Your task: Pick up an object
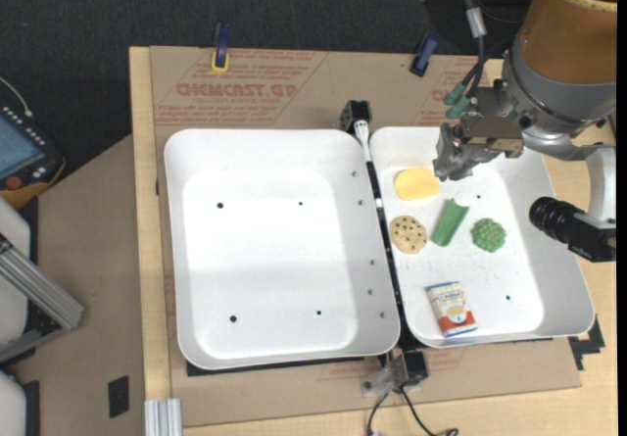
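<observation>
Camera view: the gripper (pixel 449 168) is hovering just beside the yellow piece (pixel 416 183), holding nothing; its opening I cannot tell. Centring over the piece before descending is looking wisest.

Count, by kind:

- White bins: 2, side by side on the bench. Left bin (pixel 196 228), right bin (pixel 549 312).
- Items, all in the right bin: 5.
  - 1 yellow piece (pixel 416 183), nr the bin's back-left corner.
  - 1 choc-chip cookie (pixel 407 233), by its left edge.
  - 1 green stick (pixel 450 222), approx mid-bin.
  - 1 broccoli floret (pixel 488 234), just right of the stick.
  - 1 small carton (pixel 452 309), nr the front edge.
- Blue clamps: 2 at the cardboard's back edge, (pixel 221 48) & (pixel 424 52).
- Arms: 1, w/ 1 gripper (pixel 453 166).
</observation>
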{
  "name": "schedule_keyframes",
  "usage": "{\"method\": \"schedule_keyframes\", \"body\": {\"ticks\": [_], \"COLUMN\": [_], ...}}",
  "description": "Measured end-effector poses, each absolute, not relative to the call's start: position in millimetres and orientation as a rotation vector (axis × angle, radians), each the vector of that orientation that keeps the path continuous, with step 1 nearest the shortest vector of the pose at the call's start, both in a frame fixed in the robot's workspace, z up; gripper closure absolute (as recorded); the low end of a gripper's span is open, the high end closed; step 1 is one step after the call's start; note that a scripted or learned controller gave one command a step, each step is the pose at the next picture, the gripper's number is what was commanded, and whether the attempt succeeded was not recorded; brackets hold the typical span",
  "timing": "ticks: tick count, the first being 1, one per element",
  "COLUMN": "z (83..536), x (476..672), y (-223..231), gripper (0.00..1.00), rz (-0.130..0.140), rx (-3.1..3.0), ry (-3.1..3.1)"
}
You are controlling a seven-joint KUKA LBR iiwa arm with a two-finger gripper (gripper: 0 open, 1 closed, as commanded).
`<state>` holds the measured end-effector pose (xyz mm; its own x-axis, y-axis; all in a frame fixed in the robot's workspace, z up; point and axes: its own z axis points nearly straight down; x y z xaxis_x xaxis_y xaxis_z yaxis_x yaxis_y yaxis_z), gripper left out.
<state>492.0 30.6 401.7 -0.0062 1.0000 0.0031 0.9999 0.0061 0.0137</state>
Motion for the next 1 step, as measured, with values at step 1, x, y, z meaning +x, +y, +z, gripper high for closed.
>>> {"method": "schedule_keyframes", "body": {"ticks": [1], "z": [414.7], "x": [498.2], "y": [81.1], "gripper": [1.00], "rz": [0.007], "rx": [2.214], "ry": [2.227]}}
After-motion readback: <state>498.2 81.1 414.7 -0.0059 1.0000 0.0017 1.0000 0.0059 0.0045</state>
